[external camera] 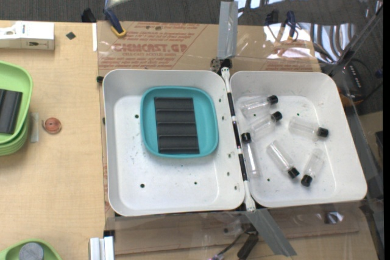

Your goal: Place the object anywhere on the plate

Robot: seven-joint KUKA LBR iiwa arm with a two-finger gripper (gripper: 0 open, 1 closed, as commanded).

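Observation:
A teal plate (148, 131) with rounded corners lies in the left bin (131, 182), toward its back. A dark grey ridged insert (177, 125) fills the plate's middle. In the right bin (332, 189) lie several clear tubes with black caps, scattered flat. One tube (257, 104) is at the back left, another tube (282, 159) is near the front middle, and a third tube (248, 155) lies along the divider between the bins.
On the wooden bench to the left sit a green tray (17, 79), a small orange disc (52, 125) and a white box (25, 36). Cardboard (158, 42) and clear plastic sheets stand behind the bins. A grey bracket (226, 27) rises at the back between them.

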